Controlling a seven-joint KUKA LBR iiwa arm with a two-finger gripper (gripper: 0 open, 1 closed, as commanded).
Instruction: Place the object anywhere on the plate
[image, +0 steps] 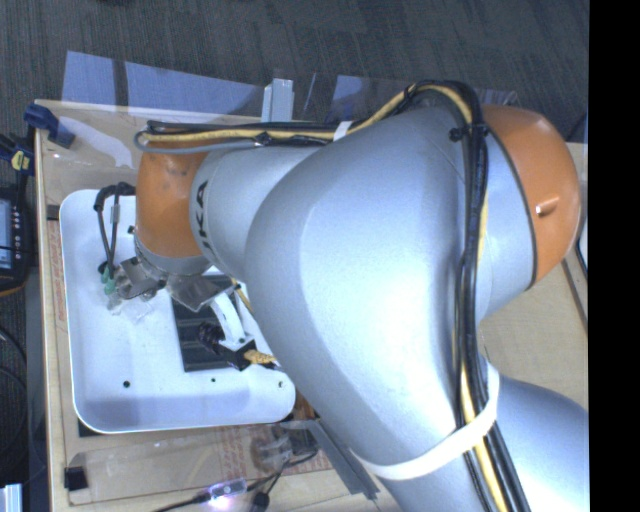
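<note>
Over white bin (150, 400), ten o'clock quarter: gripper (125, 283); grip state cannot be told. Small green item (108, 287), possibly the object, at its tip. Advice: confirm hold, lift clear of bin wall, lower gently onto plate before release.

Arm (380, 300): one, grey, reaching from the right across to the left, its broad link covering centre and right. Orange band (165, 205): above the wrist, left. Orange joint cap (545, 190): far right. Pincer (125, 285): below the band, pointing down, left side.
</note>
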